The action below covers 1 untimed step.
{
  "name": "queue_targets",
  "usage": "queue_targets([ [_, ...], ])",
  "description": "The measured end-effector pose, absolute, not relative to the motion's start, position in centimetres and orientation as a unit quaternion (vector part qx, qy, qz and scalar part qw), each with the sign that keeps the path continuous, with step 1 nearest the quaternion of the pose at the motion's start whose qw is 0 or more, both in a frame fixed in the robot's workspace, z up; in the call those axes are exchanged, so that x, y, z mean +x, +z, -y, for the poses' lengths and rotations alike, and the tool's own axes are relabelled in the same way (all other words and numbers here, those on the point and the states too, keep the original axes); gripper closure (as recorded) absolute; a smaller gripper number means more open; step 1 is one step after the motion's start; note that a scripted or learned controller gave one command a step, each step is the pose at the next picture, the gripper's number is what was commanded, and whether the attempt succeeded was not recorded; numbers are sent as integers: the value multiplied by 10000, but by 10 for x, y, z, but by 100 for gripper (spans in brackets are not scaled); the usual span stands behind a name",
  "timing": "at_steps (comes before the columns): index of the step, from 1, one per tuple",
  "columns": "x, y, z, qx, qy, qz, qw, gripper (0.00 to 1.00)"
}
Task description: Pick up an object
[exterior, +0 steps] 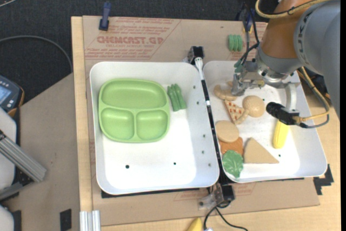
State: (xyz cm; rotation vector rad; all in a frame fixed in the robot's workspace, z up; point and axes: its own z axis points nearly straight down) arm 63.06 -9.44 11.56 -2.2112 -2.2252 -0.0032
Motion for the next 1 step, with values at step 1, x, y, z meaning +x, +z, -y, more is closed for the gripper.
queue_targets([
  [1, 631, 114, 100, -7071, 2, 7071, 7, 0],
])
